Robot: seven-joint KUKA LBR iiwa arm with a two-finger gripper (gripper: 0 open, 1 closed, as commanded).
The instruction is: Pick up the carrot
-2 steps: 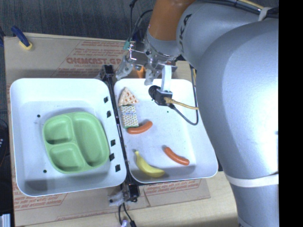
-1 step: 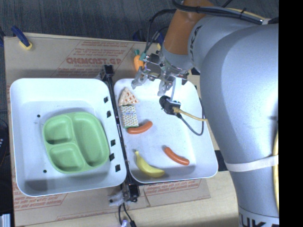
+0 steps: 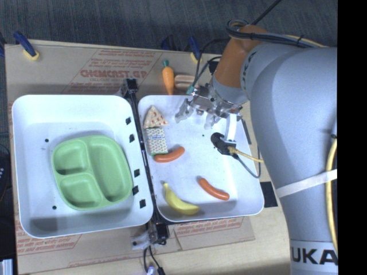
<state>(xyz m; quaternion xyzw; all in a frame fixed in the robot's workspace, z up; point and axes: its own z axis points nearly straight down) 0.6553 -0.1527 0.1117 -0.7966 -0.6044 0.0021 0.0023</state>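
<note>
The gripper is seen over the far part of the right bin, near that bin's far rim. Its metal fingers are spread apart, and nothing is seen between them. The grey arm, with its orange band, is seen reaching in from the right, and dark cables are draped over it.

The carrot is placed outside the right bin, just beyond its far rim, on the cardboard that covers the bench. It lies with its green top pointing away from the bin, to the left of the gripper and apart from it.

Inside the right bin, a triangular wedge of food is seen at the far left corner, and a small rectangular packet lies just in front of it. A sausage lies beside the packet, toward the middle of the bin. A second sausage is seen nearer the front rim, and a banana lies at the front left corner.

To the left of the right bin, a second white bin is set, and a green divided plate rests in it.
</note>
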